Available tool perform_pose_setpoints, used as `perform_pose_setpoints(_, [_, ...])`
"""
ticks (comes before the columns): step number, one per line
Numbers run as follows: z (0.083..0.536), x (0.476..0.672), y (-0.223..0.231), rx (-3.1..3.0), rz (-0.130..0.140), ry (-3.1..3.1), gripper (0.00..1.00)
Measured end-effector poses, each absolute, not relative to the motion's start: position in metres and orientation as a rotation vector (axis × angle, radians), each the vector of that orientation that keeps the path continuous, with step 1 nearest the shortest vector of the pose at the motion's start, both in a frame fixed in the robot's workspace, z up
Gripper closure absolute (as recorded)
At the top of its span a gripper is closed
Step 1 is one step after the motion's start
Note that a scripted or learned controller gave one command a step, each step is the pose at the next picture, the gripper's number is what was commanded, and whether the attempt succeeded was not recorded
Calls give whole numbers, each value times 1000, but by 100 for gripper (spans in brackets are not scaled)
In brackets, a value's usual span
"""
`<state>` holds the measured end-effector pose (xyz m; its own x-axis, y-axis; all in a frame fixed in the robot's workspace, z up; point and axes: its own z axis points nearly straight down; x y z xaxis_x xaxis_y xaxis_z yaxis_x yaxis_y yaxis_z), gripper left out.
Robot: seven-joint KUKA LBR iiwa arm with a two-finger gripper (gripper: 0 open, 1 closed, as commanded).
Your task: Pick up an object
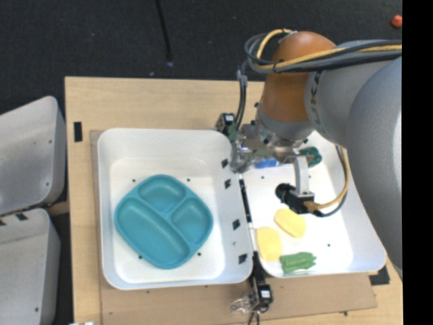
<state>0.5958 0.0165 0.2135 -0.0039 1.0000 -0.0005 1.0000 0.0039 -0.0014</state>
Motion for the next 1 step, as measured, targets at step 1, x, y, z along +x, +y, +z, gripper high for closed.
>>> perform_pose_setpoints(1, [214,591,72,-2217,1,-2225,100])
